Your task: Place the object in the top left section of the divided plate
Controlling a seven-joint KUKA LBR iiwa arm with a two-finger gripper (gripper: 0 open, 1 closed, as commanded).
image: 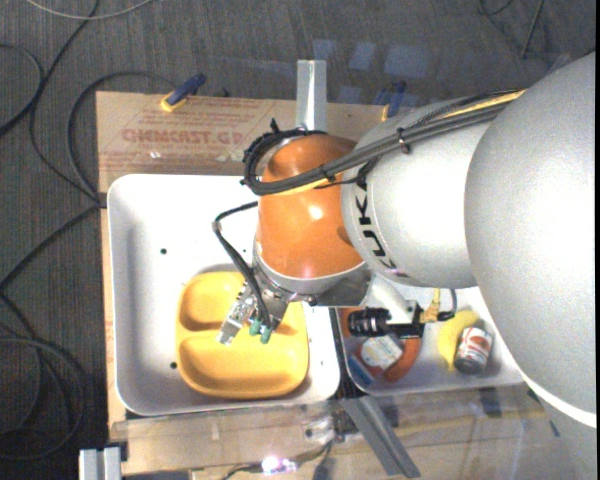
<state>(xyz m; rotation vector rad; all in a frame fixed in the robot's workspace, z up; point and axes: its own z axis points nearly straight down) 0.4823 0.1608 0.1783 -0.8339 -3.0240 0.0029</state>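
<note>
Left white bin (150,268) sits lower left of centre, on a brown cardboard sheet (180,138) with red print. Right white bin (430,380) is just beside it, lower right. It holds a small can (474,348) with a red label, a yellow item (452,336) touching the can, and a red-orange dish (392,360). Blue-yellow clamp (182,92) on the cardboard's upper left edge, second blue clamp (393,98) at upper centre. Black cables (20,298) on grey carpet at left, white cable (80,10) at upper left.
</note>
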